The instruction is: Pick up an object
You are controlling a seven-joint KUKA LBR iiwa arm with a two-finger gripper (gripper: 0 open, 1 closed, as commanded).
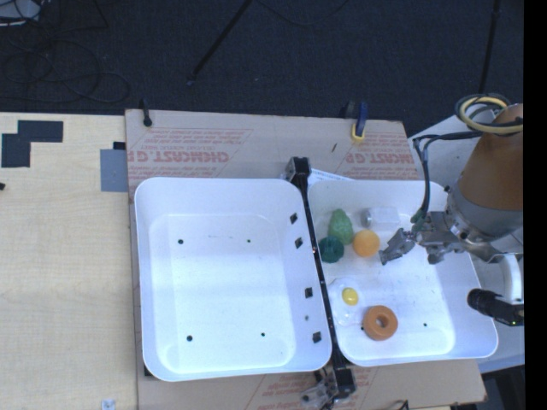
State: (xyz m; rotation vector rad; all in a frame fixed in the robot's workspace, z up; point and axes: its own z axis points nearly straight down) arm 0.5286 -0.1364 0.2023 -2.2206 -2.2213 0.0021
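Gripper (402, 248) hangs over the right bin (466, 348), its dark fingers (395, 251) reaching leftward from the arm (496, 178) toward the cluster of small things; whether those fingers are spread or closed I cannot tell, and nothing can be seen between them. Two white bins sit side by side on a cardboard sheet (214, 148), and the left bin (162, 229) carries only a few dark dots on its floor. Five things lie in the right bin, one of each kind: a light green piece (341, 225), a dark green ball (331, 249), an orange ball (366, 243), a small yellow piece (349, 296) and an orange ring (380, 323). The light green piece is the one elongated item, its long axis running nearly up and down the view, with the narrower end toward the far rim. It touches the dark green ball below it. The orange ball lies just left of the fingertips. The ring lies flat, hole upward, near the front rim.
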